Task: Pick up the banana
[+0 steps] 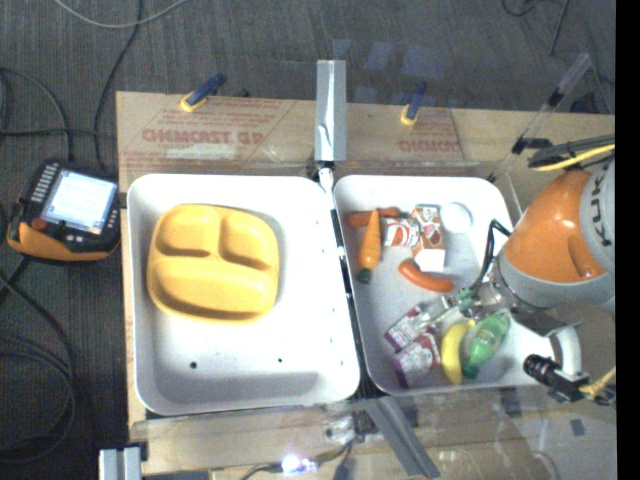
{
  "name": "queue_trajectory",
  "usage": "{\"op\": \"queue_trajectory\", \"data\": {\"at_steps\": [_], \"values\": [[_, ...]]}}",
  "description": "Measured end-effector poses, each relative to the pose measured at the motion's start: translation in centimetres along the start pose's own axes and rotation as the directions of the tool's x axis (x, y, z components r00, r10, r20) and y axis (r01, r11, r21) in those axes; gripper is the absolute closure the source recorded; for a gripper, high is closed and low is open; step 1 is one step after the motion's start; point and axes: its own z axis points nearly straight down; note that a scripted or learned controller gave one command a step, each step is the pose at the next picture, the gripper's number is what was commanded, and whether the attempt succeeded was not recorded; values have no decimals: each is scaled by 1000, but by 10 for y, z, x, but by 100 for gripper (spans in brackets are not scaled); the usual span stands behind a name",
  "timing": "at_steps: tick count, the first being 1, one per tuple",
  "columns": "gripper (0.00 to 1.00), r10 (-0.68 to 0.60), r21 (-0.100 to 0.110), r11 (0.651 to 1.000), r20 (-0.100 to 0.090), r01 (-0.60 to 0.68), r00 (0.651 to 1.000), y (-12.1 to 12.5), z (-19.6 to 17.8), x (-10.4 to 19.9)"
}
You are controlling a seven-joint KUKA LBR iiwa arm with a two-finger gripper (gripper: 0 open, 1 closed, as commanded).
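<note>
Front rim: the tabletop carries two white bins side by side; their near edges run along the bottom of the frame.
Banana: lies low in the right bin, lower right of the frame, standing roughly on end, yellow.
Neighbours: a green bottle touches the banana's right side; crinkled snack packets lie just beside it on the left.
Hand: the arm comes in from the right edge, and the hand sits just above the banana and bottle. I cannot tell how it stands; the parts blur into the clutter.
Hold: nothing can be seen gripped; the banana rests on the bin floor.
Middle of right bin: an orange sausage-like piece, a carrot, small cartons and a white cup toward the back.
Left bin: holds a yellow divided tray, well apart from the work.
Far side: clamps on the tabletop's back edge; a teach pendant at left.
Risk: the banana is wedged between bottle and packets, so a descent may catch the bottle instead, or pinch a packet and let the banana slip.
</note>
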Motion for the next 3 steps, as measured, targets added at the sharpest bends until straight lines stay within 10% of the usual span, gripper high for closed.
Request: {"op": "queue_trajectory", "data": {"at_steps": [1, 2, 3], "values": [[100, -1, -8, 1000, 0, 1, 1000, 4, -13, 0], [0, -2, -5, 1000, -1, 2, 1000, 3, -12, 0], [0, 134, 3, 991, -8, -134, 991, -1, 0, -8]]}}
